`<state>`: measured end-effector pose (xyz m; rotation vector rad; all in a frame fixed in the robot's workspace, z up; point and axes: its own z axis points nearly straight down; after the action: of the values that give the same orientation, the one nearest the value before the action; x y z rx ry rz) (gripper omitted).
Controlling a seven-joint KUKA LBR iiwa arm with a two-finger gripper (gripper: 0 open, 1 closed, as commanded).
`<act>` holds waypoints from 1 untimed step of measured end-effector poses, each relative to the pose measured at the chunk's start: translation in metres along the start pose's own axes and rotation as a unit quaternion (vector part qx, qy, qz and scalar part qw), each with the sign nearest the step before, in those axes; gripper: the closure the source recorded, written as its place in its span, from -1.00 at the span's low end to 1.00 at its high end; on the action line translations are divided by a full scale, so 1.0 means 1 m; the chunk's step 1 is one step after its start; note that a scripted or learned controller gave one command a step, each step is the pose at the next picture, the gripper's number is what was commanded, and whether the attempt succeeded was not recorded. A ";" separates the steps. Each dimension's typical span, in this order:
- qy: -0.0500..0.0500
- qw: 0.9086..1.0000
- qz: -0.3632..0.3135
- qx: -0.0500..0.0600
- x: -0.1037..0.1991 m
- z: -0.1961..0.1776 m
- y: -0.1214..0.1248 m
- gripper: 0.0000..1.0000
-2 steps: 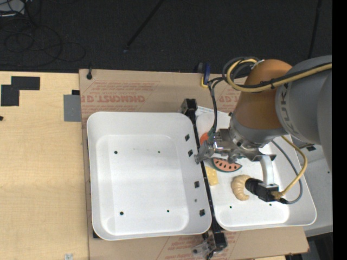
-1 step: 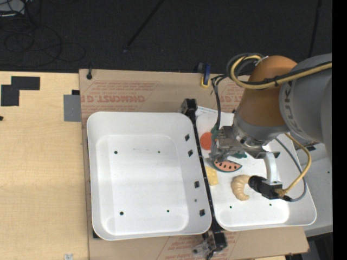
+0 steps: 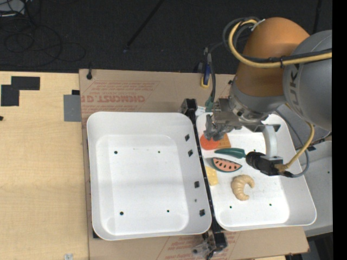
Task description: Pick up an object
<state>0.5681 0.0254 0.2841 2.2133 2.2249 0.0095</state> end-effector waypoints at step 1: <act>0.000 1.000 0.001 0.002 0.025 -0.071 -0.044 1.00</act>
<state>0.5230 0.0504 0.3547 2.2168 2.2248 0.0063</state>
